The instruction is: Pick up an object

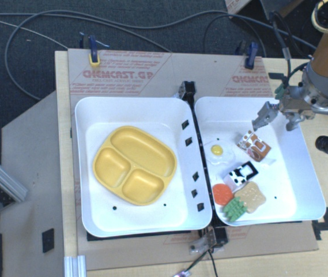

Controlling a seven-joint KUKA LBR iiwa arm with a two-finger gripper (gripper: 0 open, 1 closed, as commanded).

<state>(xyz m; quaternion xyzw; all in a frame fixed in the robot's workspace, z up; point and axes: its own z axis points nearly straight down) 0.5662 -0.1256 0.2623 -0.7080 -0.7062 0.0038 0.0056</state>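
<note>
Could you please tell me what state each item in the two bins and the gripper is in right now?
Yellow divided plate: upright, flat in the left bin, compartments bare.
Toy fried egg: flat, yolk up, right bin.
Brown-and-white toy: lying below the gripper, not held.
Toy tomato slice, toast, broccoli, black-and-white block: clustered, touching.

"CHEMCAST GP" in red on board (120, 74)

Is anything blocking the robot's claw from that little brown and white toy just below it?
Nothing visible does. The gripper hangs over the right bin, with bare white floor between it and the brown and white toy.
</note>
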